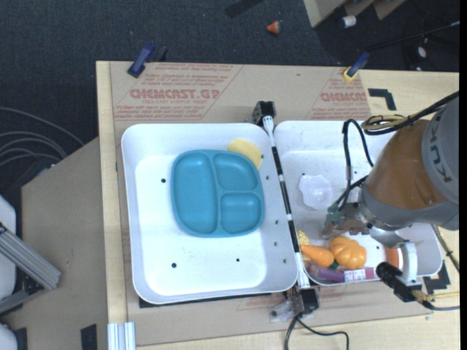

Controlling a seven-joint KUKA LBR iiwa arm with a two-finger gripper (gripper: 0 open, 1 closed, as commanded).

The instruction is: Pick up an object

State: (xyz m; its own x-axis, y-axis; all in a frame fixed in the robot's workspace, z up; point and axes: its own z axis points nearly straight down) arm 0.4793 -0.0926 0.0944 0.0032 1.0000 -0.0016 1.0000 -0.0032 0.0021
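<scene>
The pincer point(337, 221) sits low in the right bin point(321, 138), at the end of the grey arm with its orange band point(398, 170), which comes in from 3 o'clock; whether its tips are spread or pressed together I cannot tell, since the wrist covers them from above. The nearest things lie just toward 5 o'clock of it, heaped against the bin's near wall: a small orange pepper-like toy point(349, 251), and touching its left side a carrot-shaped toy point(315, 254) whose long axis runs roughly 9 to 3 o'clock. Beneath them a purple piece point(332, 274) peeks out. A clear, pale object point(316, 190) lies at about 11 o'clock of the pincer, apart from it. Judging by closeness, the pepper toy seems the likeliest target, needing a short shift toward 5 o'clock and a drop. The left bin point(197, 275) on the worktop point(182, 86) holds a blue divided tray point(217, 193) near its middle, with a yellow object point(246, 150) touching the tray's far right corner, at 1 o'clock of it.
</scene>
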